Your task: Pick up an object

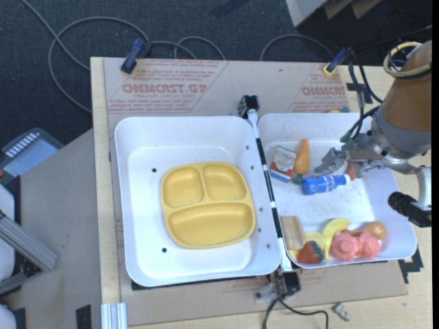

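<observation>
Nearest, a strawberry [312,252], banana [335,227] and pink toy [357,245] crowd the right bin [384,204]. Farther, the arm [408,108] reaches down from the right, jaws [332,161] just above the blue bottle [324,184]; their state cannot be told.

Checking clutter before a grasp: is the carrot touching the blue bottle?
Apart. The camera view shows the carrot standing higher in the right bin, with white bin floor visible between it and the blue bottle.

Reaching in from the right, orange band above the grey wrist, gripper [334,160] held low and pointed left; finger spacing too small and blurred to tell.
</observation>
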Motion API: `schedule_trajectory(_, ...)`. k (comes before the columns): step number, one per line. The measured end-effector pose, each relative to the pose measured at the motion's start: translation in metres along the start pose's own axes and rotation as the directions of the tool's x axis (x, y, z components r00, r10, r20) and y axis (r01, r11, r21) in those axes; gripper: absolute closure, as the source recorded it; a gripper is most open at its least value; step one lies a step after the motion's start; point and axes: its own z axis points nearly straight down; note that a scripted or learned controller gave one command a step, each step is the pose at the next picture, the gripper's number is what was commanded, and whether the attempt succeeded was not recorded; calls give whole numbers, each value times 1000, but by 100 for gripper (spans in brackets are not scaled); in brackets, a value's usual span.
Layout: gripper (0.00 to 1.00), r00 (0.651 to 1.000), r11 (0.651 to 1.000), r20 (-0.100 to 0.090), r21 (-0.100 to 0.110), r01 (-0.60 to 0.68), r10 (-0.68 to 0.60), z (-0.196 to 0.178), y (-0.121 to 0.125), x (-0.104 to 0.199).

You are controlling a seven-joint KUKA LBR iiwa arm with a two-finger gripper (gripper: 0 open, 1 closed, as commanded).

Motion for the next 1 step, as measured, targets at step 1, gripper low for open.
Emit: schedule_trajectory(1,0,1000,1000,1,-2,0,0,47,52,12)
